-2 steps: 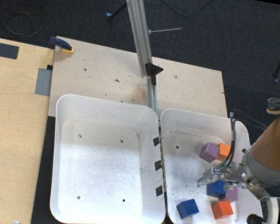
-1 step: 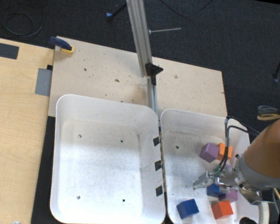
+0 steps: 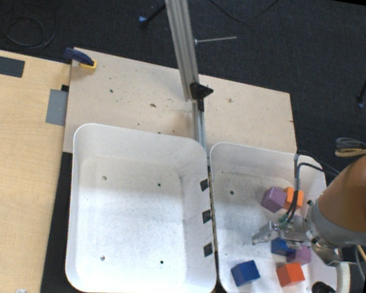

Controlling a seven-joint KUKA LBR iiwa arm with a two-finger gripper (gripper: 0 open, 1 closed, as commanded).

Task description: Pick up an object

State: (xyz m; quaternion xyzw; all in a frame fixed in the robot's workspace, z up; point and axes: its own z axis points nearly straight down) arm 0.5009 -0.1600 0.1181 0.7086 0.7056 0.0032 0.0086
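Blocks crowd the right bin (image 3: 249,168) at the frame's lower right: a purple cube (image 3: 274,199) touching a small orange piece (image 3: 293,195), a blue cube (image 3: 245,272), an orange cube (image 3: 291,274). The gripper (image 3: 273,234) sits among them, just beside a dark blue block (image 3: 282,247); its grip cannot be told.

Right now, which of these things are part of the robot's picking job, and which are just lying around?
Part of the job:
- end effector
- purple block
- small orange block
- dark blue block
- blue cube
- orange cube
- right bin

Just lying about:
- left bin
- metal rail
- blue-and-yellow clamp
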